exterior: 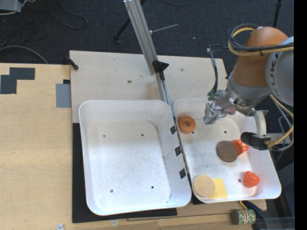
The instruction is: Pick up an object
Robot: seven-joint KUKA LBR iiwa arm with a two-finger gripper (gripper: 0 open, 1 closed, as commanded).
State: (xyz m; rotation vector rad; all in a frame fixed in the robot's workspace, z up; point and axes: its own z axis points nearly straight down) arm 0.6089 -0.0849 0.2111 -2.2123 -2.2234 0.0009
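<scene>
Camera view from above puts the nearest candidate, a small orange doughnut-shaped ring, flat on the floor of the right bin, close to the wall it shares with the left bin. I judge the ring to be light and probably somewhat soft or rubbery, not fragile, with a rounded rim that could slip sideways out of a pinch; taking it across its outer width, fingers low against the bin floor, looks the safest hold. My gripper hangs just beside the ring, a little toward the arm's side, and nothing sits between its fingers; whether they are spread or closed I cannot tell from this angle. Farther out in the same bin lie a brown disc touching a small orange piece, a red-orange lump near the front corner, and a tan round piece touching a yellow square. A slanted metal rail rises behind the bins.
</scene>
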